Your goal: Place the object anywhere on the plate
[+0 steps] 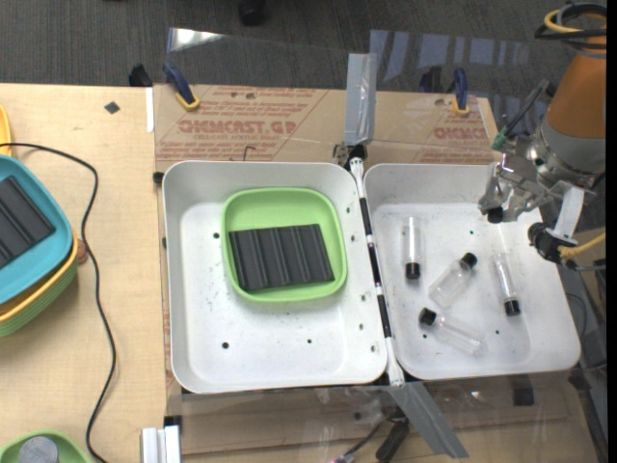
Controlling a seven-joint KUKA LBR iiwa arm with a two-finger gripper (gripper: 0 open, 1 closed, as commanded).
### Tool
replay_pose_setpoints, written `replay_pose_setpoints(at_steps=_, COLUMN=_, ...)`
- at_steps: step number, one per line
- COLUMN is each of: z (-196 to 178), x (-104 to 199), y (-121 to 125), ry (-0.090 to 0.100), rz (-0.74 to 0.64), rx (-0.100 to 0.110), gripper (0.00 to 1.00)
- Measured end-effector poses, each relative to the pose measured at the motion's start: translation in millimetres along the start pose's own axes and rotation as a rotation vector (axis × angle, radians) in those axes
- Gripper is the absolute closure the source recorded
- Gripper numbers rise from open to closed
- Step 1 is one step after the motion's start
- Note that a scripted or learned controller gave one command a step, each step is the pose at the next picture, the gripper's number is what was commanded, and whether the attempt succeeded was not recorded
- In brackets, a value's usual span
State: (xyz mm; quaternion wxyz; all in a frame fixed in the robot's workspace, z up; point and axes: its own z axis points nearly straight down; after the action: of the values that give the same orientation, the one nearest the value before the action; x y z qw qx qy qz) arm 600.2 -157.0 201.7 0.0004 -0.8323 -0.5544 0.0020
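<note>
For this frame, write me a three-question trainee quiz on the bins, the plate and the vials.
1. True or false: the green plate lies in the left bin and carries a dark ribbed insert.
2. How many clear vials with black caps lie in the right bin?
3. Where is the gripper? A) above the plate B) over the right bin's far right part C) outside both bins

Key: 1 true. 2 four. 3 B.
</note>
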Motion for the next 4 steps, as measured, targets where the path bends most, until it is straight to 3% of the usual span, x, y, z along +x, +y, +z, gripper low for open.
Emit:
replay_pose_setpoints(at_steps=1, z=0, x=0, y=0, ry=0.0, rz=0.0, rx=0.0, gripper=0.0)
replay_pose_setpoints(at_steps=2, z=-49, x=-11, y=-20, ry=0.0, rz=0.278, rx=0.0, gripper=0.0)
replay_pose_setpoints(at_steps=3, z=-86, x=-43, y=-9, ry=0.0, rz=0.48, rx=0.001, gripper=0.0)
replay_pose_setpoints(at_steps=4, z=-131, x=-52, y=-17, ry=-0.001, rz=0.884, rx=0.002, gripper=0.0)
